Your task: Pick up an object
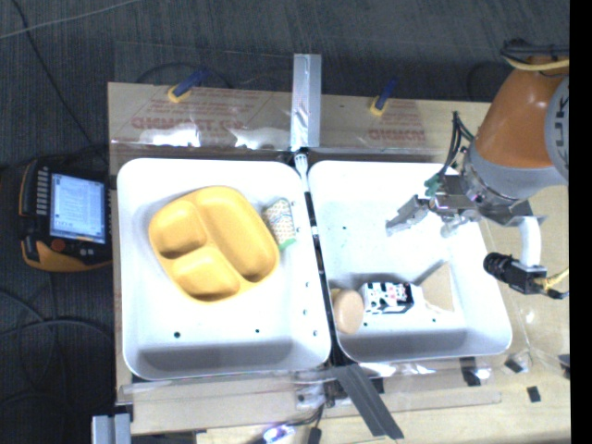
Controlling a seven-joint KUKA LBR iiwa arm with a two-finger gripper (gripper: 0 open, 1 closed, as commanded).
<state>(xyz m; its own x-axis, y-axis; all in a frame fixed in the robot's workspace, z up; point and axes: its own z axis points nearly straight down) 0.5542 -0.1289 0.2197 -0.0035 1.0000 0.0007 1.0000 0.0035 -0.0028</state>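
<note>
My gripper [427, 221] hangs over the upper right part of the right bin [370, 192]. Its fingers [404, 218] are spread open with nothing between them. Below it, near the bin's front wall, lie a small black-and-white patterned object [388, 296] and a tan egg-shaped object [349, 311] side by side. The gripper is well above and to the right of both, touching neither. In the left bin [139, 248] a yellow divided tray [213, 241] lies in the middle, with a small speckled green-and-white object [280, 220] by its right side.
The grey arm with its orange band [523, 123] reaches in from the right, over the right bin's edge. A divider rail [313, 248] runs between the bins. A handheld screen device [69, 213] sits left of the bench.
</note>
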